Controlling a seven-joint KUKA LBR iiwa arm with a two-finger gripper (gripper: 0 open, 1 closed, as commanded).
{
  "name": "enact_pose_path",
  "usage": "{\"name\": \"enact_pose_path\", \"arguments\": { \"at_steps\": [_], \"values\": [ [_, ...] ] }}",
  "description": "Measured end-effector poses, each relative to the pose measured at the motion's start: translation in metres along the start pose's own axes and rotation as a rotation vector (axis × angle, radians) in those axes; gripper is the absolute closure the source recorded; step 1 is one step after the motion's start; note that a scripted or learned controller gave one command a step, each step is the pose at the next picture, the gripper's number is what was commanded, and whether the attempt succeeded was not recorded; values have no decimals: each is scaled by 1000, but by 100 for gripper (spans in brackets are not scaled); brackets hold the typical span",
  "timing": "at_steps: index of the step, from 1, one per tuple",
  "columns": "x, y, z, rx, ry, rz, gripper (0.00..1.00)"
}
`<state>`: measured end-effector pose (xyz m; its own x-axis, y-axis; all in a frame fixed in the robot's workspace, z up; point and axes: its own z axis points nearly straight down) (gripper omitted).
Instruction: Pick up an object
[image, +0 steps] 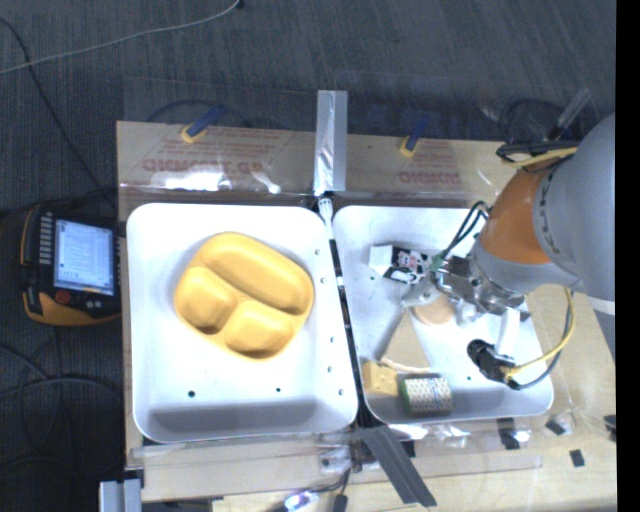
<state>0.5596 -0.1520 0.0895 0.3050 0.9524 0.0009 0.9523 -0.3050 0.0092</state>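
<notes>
Reaching in from the right with the grey arm (580, 215), orange band showing above the wrist, and hanging the gripper (428, 287) over the upper middle of the right bin (540, 400). Not showing enough, from this slant, to tell whether the gripper is released or clenched; nothing seen grasped in it.

Lying just under and beside the gripper: a tan disc (433, 313), partly covered by the gripper's metal parts. Sitting just to the upper left of the gripper: a small white and black packet (393, 258), near the bin's back wall. Resting near the bin's front wall: a yellow block (378, 378), with a grey roll (426, 394) touching or just beside it on the right. Stretching between the disc and the block: a pale beige wedge (398, 342), flat on the floor of the bin.

Trailing below the wrist: a black plug (486, 358) on a yellow cable (552, 348), hanging over the right side of the same bin.

Filling much of the left bin (150, 400): a big lumpy yellow cushion (243, 293), well apart from the gripper.

Lying off the bench to the far left: a handheld screen (76, 262) in an orange and black case.
</notes>
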Motion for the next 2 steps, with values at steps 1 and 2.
{"name": "enact_pose_path", "arguments": {
  "at_steps": [1,2],
  "values": [
    [2,0,-9,1,4,-2,100],
    [29,-4,-108,11,-4,-22,100]
  ]
}}
